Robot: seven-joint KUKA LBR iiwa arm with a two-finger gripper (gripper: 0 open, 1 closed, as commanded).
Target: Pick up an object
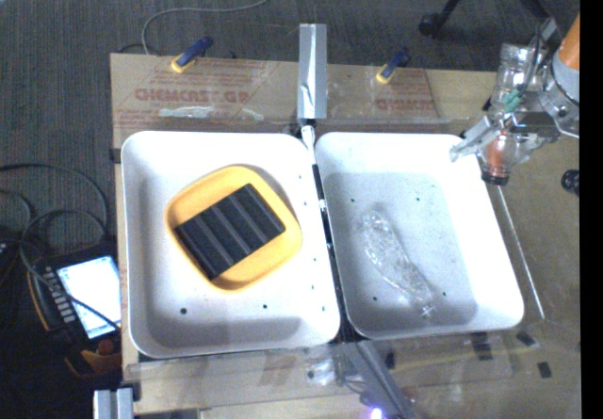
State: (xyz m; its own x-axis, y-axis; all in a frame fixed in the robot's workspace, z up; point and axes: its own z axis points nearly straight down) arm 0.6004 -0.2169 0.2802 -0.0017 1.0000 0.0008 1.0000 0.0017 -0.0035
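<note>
Up at the right bin's [490, 219] far corner, gripper [497, 155] parked clear of both candidates, grip state impossible to tell: clear wrapper [396, 257] flat inside, yellow sponge [234, 226] in left bin [141, 248].

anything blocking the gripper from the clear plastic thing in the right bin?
Nothing visible. The gripper sits at the far right corner of the right bin, over its rim. The clear plastic item lies alone on the bin floor, with bare white floor between. The yellow-and-black object lies in the left bin.
</note>
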